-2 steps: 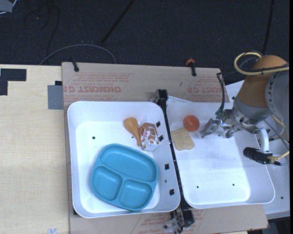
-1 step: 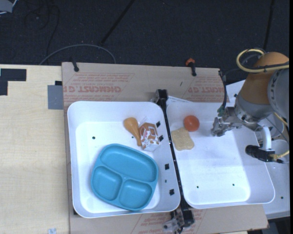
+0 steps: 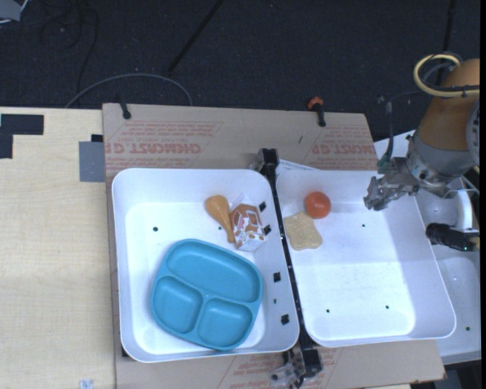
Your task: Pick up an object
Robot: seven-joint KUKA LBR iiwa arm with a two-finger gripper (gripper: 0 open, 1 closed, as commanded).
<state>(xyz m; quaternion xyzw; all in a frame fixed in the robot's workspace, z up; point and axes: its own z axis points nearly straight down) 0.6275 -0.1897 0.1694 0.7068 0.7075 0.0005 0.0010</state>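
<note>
the gripper (image 3: 378, 194) hangs at the upper right rim of the right bin (image 3: 389, 298), and from this angle i cannot tell how it is set, open or closed; nothing shows in its grasp. over in that bin's upper left corner sits a red tomato (image 3: 317, 204), and just beside it, a touch lower and to the left, a pale slice of bread (image 3: 302, 232). both lie well apart from the gripper, with bare white floor between. across the black divider (image 3: 282, 250), the left bin (image 3: 138, 217) is busier: a blue sectioned plate (image 3: 206, 293) takes up the lower half, tilted a little, and above it a tan wooden spoon (image 3: 221, 214) lies touching a small brown-and-white packet (image 3: 248, 225), which sits close against the divider. beyond the bins, a cardboard sheet (image 3: 227, 140) with red print lies under them.
</note>
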